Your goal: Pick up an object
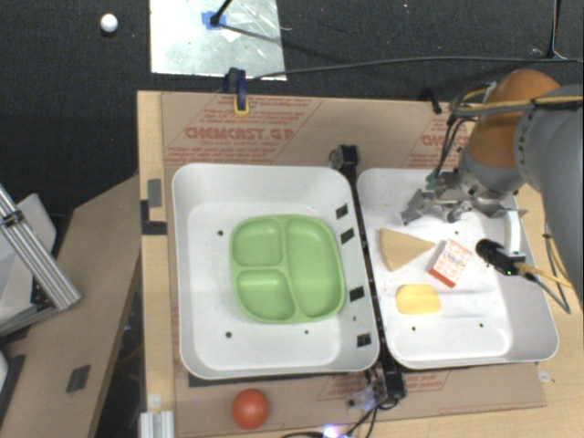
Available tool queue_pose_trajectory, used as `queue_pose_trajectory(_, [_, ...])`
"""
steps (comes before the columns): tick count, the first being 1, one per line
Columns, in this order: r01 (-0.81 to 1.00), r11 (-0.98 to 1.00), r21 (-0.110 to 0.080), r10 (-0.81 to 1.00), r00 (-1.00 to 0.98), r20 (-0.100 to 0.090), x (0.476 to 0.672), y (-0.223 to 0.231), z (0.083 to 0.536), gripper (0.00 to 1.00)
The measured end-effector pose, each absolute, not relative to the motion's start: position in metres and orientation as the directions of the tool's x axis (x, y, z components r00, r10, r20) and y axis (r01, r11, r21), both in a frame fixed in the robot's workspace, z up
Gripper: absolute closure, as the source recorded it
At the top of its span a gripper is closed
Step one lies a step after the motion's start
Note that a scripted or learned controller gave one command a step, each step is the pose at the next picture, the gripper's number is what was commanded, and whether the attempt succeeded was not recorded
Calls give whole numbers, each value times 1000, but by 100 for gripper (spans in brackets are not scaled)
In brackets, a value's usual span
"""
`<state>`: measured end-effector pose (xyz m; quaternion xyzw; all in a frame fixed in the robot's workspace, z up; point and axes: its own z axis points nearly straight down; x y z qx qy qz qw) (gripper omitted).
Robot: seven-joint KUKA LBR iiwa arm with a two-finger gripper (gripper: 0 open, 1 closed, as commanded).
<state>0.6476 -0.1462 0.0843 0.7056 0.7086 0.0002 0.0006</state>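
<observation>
Gripper point(432, 213) over the right bin point(474, 336), jaws spread with nothing between them.
Camera view: a tan wedge point(401, 247) lies just below the jaws, toward the camera. A red-and-white packet point(450, 263) sits beside it, and a yellow lump point(418, 298) lies farther from the jaws. The green plate point(287, 267) sits well apart in the left bin point(201, 245).

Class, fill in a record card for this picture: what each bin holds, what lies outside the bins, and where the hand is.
left bin: green divided plate
right bin: tan wedge, red and white packet, yellow oval
outside the bins: orange ball on the bench, by the left bin's near edge
hand: at the right bin's far side, apart from all three things
</observation>
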Motion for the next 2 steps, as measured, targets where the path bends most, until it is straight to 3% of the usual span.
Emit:
queue_pose_trajectory(1, [1000, 6, 6, 1000, -6, -1, 649, -146, 97, 100])
queue_pose_trajectory(2, [1000, 1, 7, 1000, -1, -2, 653, -156, 151, 100])
